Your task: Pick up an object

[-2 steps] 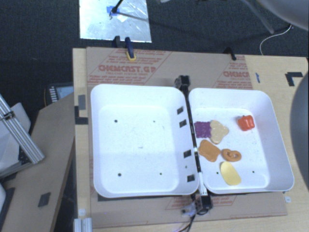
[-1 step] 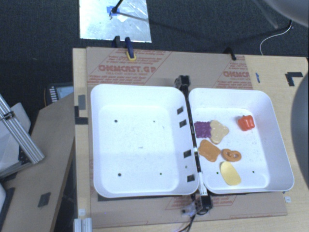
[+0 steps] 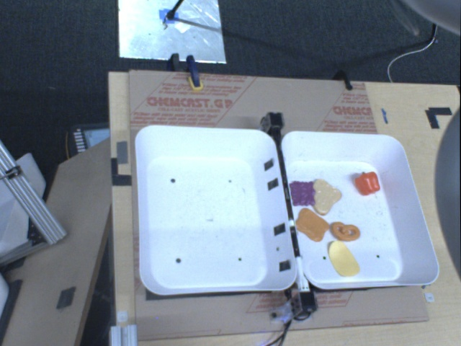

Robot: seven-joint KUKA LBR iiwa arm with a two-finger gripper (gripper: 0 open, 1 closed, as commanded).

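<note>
The yellow toy [image 3: 344, 258] lies closest to us, low down in the right bin [image 3: 410, 193]. It is long and smooth, a bit like a lemon or a banana slice. Just above the yellow toy sits a small brown pretzel [image 3: 345, 231]. Left of the pretzel, almost touching it, is a flat orange-brown piece [image 3: 312, 225] that looks like toast. Above that piece lies a pale tan cookie shape [image 3: 325, 196], and a purple bunch [image 3: 301, 191] like grapes sits just left of it, near the wall between the bins. A red-orange toy [image 3: 367, 183] sits by itself, up and to the right of the pretzel, well apart from the others. All six toys lie flat on the bin floor.

The left bin [image 3: 151, 193] sits just beside the right bin, and their walls touch along the middle. Both bins rest on a brown board [image 3: 238, 99] on the bench [image 3: 403, 99]. A grey blurry part of the arm [image 3: 450, 179] shows at the right edge, right of the right bin. I cannot tell how the hand is set.
</note>
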